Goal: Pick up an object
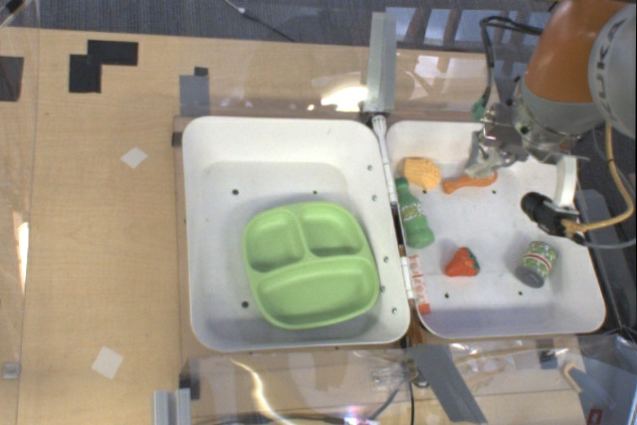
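Carrot (468,181) right under hand (485,154), touching fingertips; grip on it unclear, opening can't be read. Yellow piece (422,173) just left of hand, strawberry (461,262) and can (538,263) below, all in right bin (587,314).

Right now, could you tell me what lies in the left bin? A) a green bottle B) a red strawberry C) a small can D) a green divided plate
D: the green divided plate lies alone in the left bin, while the other items sit in the right bin.
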{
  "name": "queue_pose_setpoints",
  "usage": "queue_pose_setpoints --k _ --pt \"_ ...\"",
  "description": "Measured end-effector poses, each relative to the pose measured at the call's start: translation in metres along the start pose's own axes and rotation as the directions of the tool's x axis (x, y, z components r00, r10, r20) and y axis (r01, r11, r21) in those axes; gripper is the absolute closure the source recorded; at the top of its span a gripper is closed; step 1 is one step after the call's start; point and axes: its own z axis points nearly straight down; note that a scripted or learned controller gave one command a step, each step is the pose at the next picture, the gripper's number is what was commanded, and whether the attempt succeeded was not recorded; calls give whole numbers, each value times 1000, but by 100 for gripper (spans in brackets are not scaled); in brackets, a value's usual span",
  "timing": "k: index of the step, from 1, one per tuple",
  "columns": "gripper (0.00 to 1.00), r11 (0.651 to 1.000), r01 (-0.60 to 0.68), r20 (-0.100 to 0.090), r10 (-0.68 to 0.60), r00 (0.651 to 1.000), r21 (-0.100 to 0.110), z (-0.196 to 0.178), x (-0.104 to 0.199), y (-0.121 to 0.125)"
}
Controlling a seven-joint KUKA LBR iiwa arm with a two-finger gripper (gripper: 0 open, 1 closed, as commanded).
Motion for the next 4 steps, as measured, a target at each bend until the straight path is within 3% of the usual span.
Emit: queue_pose_setpoints --k 1,2,3,4 --pt "100 978 -211 0 211 978 0 103 7 44" --pt "100 984 -177 -3 177 984 -7 112 -16 -35" --pt "100 944 -331 -6 331 944 -15 110 -27 -108" --pt "100 896 -443 -1 443 896 2 17 46 -78"
